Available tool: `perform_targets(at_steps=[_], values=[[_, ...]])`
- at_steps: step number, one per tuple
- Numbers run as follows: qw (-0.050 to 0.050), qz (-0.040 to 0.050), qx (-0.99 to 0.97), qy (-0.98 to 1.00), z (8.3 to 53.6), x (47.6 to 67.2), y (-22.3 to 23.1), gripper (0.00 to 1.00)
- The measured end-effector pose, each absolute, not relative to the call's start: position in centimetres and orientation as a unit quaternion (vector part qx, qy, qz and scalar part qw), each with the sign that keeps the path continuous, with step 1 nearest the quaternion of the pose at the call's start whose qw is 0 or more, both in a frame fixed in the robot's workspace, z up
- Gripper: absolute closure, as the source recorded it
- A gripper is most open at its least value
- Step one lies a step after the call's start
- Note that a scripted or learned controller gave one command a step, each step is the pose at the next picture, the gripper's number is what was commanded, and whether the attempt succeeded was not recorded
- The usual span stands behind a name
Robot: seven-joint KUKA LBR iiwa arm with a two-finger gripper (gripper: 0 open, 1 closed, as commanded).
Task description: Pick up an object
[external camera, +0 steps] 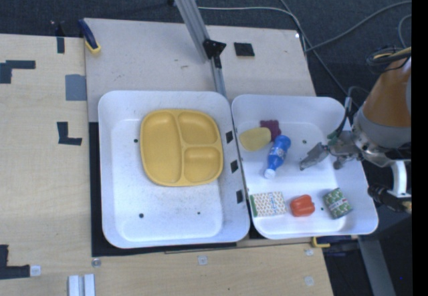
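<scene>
The right bin [304, 106] holds a blue and white bottle [276, 155], a yellow rounded piece [255, 138] with a dark maroon item [270, 127] behind it, a checked box [267, 204], an orange-red object [302, 206] and a green patterned can [338, 202]. My gripper [324, 156] hangs over the right side of this bin, right of the bottle and above the can. Its two grey fingers are spread apart with nothing between them.
The left bin [114, 174] carries a yellow divided tray [180, 146]. A metal pole [190, 11] slants up from between the bins. Cables run across the dark floor at the back. The arm's orange band [391, 97] is at the right edge.
</scene>
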State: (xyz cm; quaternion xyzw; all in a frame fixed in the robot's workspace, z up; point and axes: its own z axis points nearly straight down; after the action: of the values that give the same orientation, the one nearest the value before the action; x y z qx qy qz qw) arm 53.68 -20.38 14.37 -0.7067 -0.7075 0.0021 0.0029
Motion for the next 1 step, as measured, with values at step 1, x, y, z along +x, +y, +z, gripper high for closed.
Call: perform_targets(at_steps=[1], values=[[0.002, 0.0016, -0.707, -0.708, 9.0, 53.57, -20.29, 0.0]])
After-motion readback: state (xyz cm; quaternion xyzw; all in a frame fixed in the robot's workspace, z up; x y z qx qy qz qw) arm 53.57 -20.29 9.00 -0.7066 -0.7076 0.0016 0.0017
